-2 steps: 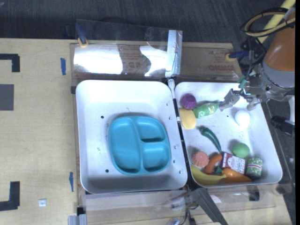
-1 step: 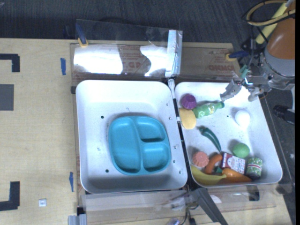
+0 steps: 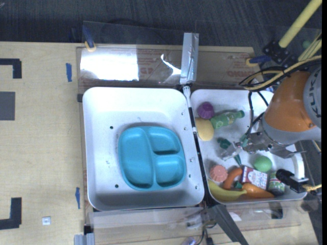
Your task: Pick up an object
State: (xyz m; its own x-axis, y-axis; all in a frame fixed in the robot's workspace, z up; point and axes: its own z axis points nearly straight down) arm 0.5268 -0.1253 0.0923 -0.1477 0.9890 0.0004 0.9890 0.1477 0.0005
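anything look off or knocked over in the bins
Nothing looks spilled or broken. The green bottle lies on its side in the right bin, amid jumbled toy food. The blue divided tray sits flat in the left bin, slightly rotated.

Partial white lettering "KU" reads on the arm, right of the right bin. Print on the red carton is illegible.

A robotics lab: a plywood worktop with black tape marks on the left, two white bins, taped clear panels at the far side, loose cables, dark carpet beyond.
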